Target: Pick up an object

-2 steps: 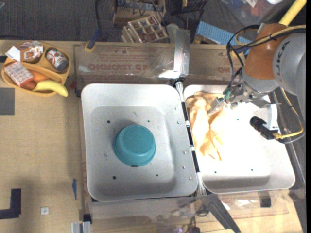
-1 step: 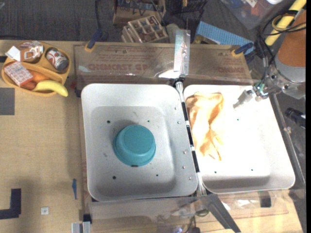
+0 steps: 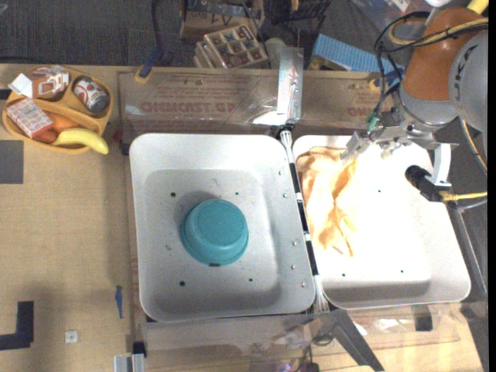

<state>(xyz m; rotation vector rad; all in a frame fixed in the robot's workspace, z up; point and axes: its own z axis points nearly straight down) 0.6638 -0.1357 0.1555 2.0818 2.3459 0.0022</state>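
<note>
An orange cloth lies crumpled in the right bin, bunched against that bin's wall at nine o'clock and trailing from the corner at eleven o'clock down toward the middle. It is thin and soft, pale orange with lighter, washed-out folds, and one narrow peak of it rises toward the gripper, which hangs over the bin's rim at twelve o'clock. The peak reaches right up to the fingers, and the cloth appears to be pinched between them, closed narrowly on its tip, though glare on the white bin makes the contact hard to read. The grey arm with its orange band comes in from two o'clock, cables looping around it. In the left bin, a teal bowl sits upside down near the middle, well apart from the cloth. On the tabletop at ten o'clock a yellow tray holds a banana and small packaged toy foods.
</note>
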